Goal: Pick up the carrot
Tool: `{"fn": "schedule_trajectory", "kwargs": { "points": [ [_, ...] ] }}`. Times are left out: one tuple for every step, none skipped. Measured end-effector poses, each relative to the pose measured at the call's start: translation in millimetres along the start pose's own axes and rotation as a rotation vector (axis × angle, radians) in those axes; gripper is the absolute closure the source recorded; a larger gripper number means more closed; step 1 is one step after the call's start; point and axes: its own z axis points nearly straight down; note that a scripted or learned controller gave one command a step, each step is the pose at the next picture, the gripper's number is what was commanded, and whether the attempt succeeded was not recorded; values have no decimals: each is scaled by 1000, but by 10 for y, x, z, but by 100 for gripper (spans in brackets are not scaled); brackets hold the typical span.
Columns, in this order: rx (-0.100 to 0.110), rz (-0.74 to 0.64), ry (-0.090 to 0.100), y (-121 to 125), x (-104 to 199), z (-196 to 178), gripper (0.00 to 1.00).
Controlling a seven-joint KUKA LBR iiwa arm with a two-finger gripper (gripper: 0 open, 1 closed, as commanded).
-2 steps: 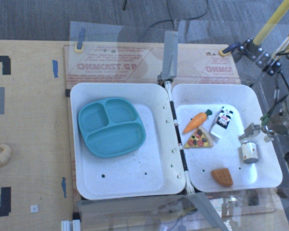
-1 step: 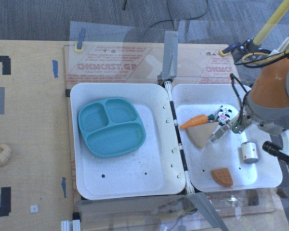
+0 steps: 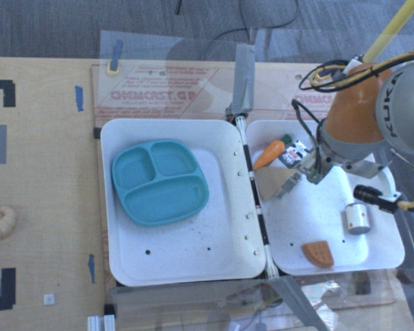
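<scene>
The carrot [image 3: 269, 154], orange with a green top, lies in the right bin [image 3: 379, 257] near its far left corner, tilted up to the right. My gripper [image 3: 287, 185] hangs low over the bin floor just in front of and slightly right of the carrot, apart from it, with nothing seen in it. The arm's orange band rises behind it to the right. A small white and dark object [image 3: 290, 156] rests against the carrot's right end.
A silver cylinder [image 3: 357, 218] stands in the right bin and an orange wedge [image 3: 319, 254] lies near its front edge. The left bin [image 3: 193, 261] holds a teal divided plate [image 3: 159, 181]. A tan curved piece [image 3: 0, 223] lies on the bench at far left.
</scene>
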Motion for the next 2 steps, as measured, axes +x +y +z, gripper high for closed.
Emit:
{"fn": "schedule_trajectory", "kwargs": {
  "points": [
    [-6,6,-17,-14,-67,-139,100],
    [1,417,6,234,659,-965,100]
  ]
}}
